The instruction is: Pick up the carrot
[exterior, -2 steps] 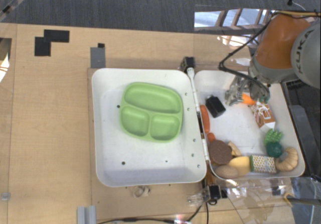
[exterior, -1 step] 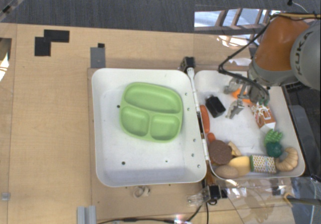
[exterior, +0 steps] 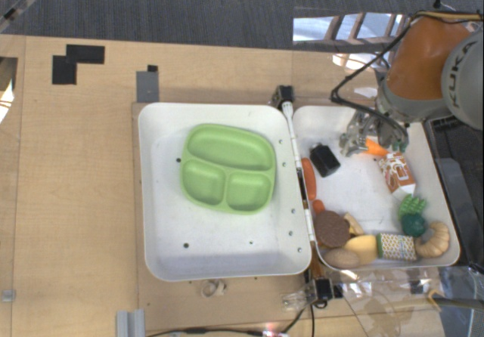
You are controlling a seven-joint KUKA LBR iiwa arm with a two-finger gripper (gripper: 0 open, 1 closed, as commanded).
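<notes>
Toy foods along right bin (exterior: 446, 199) front, pincer (exterior: 368, 140) behind, clenched around orange carrot (exterior: 374, 149)

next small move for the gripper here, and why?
Probably a short straight lift. The gripper sits low in the right bin with the orange carrot at its tip, seemingly between the jaws. Raising slightly would show whether the carrot comes up, and clears the packet just beside it.
</notes>
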